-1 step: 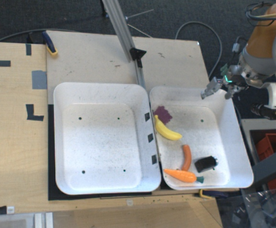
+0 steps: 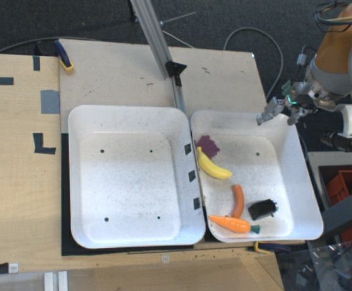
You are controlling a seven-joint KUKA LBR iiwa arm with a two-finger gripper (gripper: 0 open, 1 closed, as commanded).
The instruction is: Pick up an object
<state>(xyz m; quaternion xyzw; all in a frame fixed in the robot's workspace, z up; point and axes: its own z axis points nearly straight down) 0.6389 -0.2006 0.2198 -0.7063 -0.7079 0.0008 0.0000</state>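
Observation:
The right bin (image 2: pixel 297 162) holds several objects. A purple bunch of grapes (image 2: pixel 207 144) lies near its upper left, with a yellow banana (image 2: pixel 213 166) just below it. An orange sausage-shaped piece (image 2: pixel 238 200) lies upright in the lower middle. A black block (image 2: pixel 263 209) sits to its right, and an orange carrot with a green tip (image 2: pixel 231 224) lies along the front wall. My gripper (image 2: pixel 280 110) hangs over the bin's upper right corner, well apart from all the objects, with nothing seen between its fingers.
The left bin (image 2: pixel 82 162) stands beside the right one. A slanted metal pole (image 2: pixel 155 35) with a black clamp reaches down to the gap between the bins. A grey cable (image 2: pixel 255 38) loops behind the right bin.

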